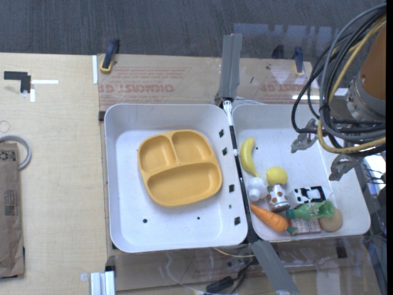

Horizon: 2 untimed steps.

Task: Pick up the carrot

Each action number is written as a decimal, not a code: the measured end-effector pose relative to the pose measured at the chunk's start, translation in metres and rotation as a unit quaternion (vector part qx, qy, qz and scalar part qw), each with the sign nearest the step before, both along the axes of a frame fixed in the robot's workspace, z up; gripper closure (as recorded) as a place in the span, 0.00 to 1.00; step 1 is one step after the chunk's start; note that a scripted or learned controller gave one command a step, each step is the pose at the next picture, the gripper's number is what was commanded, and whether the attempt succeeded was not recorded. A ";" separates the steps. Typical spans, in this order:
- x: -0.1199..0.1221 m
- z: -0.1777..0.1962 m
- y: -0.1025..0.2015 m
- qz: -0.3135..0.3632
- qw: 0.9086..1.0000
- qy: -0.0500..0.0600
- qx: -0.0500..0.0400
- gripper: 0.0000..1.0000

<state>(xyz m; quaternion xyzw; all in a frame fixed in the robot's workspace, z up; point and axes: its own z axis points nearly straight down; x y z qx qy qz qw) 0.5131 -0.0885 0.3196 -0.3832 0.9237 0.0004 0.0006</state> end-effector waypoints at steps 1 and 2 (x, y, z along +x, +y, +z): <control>0.032 0.116 0.003 0.091 0.996 -0.001 0.000 0.00; -0.023 0.040 0.025 0.216 0.976 0.000 0.001 0.00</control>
